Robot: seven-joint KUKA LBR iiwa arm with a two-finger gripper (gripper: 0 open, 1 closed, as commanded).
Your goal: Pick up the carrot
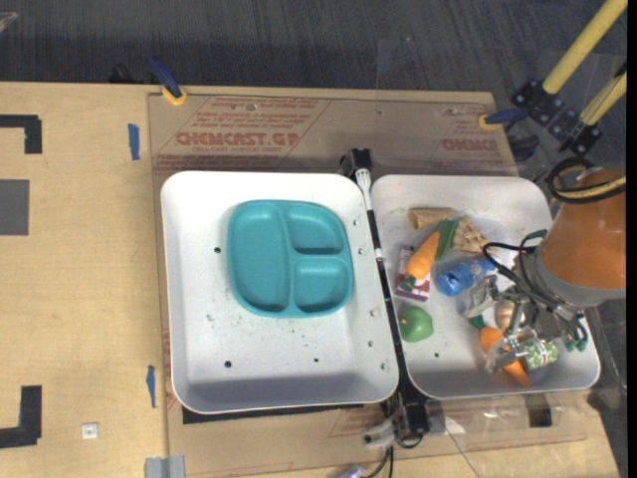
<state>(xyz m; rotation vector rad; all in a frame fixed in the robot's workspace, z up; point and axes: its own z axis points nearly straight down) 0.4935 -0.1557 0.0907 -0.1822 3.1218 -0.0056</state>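
Observation:
The carrot [425, 254] is orange with a green top and lies tilted in the upper left part of the right bin [468, 386]. My gripper [516, 339] hangs low over the bin's lower right part, among a cluster of small items. It is to the right of and below the carrot and apart from it. The arm's orange band [594, 249] sits above the gripper at the right edge. Cables and metal parts hide what lies directly under the gripper.
A teal divided plate [291, 257] rests in the left bin [189, 297]. Near the carrot are a green round fruit [416, 324], a blue item [456, 279], a purple-and-white packet [411, 285] and tan pieces [430, 216]. Orange items [492, 340] lie beside the gripper.

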